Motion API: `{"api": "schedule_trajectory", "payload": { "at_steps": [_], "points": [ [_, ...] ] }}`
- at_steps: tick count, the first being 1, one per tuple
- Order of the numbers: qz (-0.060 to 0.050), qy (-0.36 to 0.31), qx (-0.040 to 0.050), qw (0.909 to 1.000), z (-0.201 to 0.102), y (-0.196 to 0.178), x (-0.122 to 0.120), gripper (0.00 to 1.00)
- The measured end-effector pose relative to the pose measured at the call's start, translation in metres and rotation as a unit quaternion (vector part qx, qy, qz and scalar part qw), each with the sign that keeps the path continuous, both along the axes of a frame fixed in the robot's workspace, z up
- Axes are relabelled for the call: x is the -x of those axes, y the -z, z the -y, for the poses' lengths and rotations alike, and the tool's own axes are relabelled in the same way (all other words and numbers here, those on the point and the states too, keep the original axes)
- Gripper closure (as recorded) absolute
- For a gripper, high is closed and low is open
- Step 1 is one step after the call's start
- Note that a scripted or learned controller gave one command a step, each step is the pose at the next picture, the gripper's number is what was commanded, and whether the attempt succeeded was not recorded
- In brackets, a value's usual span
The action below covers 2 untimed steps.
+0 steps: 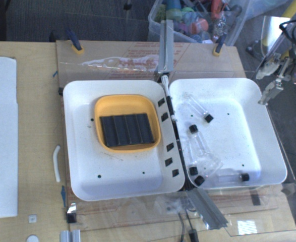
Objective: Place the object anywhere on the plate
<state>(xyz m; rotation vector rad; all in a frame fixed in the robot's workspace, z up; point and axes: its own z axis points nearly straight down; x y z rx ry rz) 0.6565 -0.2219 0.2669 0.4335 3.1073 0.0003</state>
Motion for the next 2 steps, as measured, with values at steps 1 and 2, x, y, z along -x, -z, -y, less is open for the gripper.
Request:
{"api": "schedule_trajectory", "payload": {
  "at_steps": [1, 2],
  "points": [
    [0.000, -0.013, 0.0000, 0.9999, 0.0001, 0.0168, -0.0051, 0.00],
    [0.000, 0.014, -0.0009, 0.9999, 0.0014, 0.0255, -0.0044, 0.00]
  ]
}}
